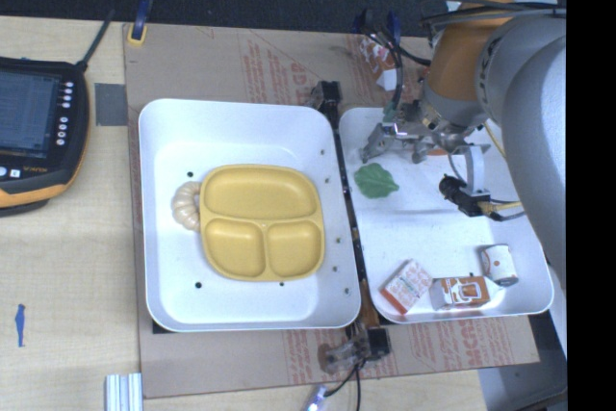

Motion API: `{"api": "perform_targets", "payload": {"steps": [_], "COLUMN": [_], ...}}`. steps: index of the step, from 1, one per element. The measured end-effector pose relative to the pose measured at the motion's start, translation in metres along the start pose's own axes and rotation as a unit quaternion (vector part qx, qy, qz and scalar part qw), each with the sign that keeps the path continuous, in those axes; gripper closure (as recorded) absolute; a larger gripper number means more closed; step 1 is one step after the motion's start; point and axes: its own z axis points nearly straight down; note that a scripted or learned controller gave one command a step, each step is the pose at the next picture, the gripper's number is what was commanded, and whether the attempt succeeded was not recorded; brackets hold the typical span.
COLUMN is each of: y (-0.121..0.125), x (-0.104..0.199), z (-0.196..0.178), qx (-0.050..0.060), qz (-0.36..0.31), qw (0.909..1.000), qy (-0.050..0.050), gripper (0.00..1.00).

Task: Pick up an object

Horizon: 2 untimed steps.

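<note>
The green leaf (376,180) lies flat at the left end of the right bin (435,241), apart from the packets, so it looks the likeliest thing to pick. The end effector (397,145) hangs just above and behind it, nothing visibly between its fingers; open or closed, I cannot tell. Along the near wall sit a small carton (408,286), a box (464,292) and a cup (499,264). The left bin (173,207) holds a yellow tray (262,220).
</note>
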Motion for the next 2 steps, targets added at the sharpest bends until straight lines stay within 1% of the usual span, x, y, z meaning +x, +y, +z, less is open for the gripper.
{"api": "perform_targets", "payload": {"steps": [1,2], "y": [-0.0083,0.0001], "x": [0.0,0.0006], "z": [0.0004,-0.0001], "qx": [0.001,0.0], "qz": [0.001,0.0], "qw": [1.0,1.0], "qy": [0.0,0.0], "gripper": [0.0,0.0]}}
